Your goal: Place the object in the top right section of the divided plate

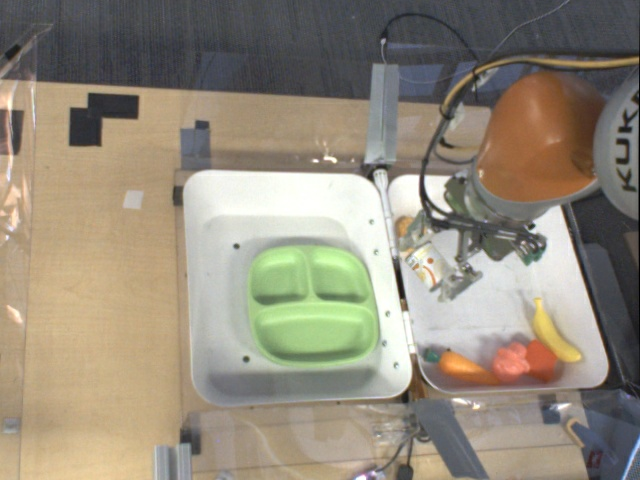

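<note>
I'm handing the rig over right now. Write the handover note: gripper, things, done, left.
Gripper: low over the upper left of the right white bin, beside a small white can; grasp unconfirmed.
Green divided plastic plate: in the left white bin, every section bare.
Along the right bin's lower edge: orange carrot, pink and red toy fruit, yellow banana.
Done: nothing placed.
Left: grasp an object, carry it to the plate's top right section.

banana (555, 332), carrot (462, 365), two white bins (210, 268)
</note>
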You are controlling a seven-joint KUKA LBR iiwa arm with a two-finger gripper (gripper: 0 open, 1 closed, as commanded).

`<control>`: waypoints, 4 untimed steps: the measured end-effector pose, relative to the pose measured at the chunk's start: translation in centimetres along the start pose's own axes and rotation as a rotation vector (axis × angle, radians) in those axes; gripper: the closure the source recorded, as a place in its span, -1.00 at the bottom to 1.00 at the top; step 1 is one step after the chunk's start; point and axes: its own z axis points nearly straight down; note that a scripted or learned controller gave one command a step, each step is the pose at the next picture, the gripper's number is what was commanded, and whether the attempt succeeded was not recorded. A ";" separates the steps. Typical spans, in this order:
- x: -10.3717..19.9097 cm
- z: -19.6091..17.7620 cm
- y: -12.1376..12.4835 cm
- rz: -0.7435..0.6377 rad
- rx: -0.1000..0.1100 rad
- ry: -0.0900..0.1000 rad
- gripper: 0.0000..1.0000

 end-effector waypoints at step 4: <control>4.5 -0.1 -0.7 -0.650 0.000 0.001 1.00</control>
